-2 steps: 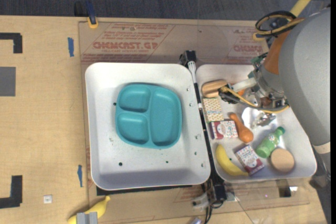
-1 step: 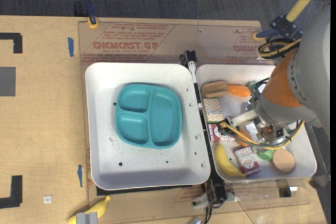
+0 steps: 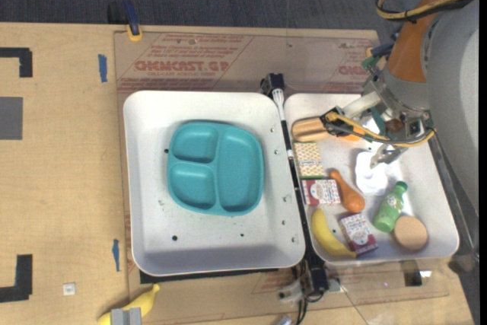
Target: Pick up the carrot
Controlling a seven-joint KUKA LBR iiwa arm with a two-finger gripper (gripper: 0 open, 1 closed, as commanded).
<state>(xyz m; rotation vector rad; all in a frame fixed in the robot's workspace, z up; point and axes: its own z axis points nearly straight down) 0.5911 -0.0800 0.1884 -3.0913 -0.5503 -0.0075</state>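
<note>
You see the banana [image 3: 327,234] nearest in the right bin [image 3: 445,228]. Beyond the banana lies the carrot [image 3: 348,191], free. Farther still the gripper [image 3: 378,156] hangs just beyond and right of the carrot; its opening I cannot tell.

You are looking down as the arm's pincer [image 3: 384,154] is hovering over the right bin [image 3: 445,198], just beside the carrot [image 3: 348,192]. A banana [image 3: 327,234] and green bottle [image 3: 389,208] are lying nearby; a teal tray [image 3: 215,167] is sitting in the left bin [image 3: 144,186].
</note>
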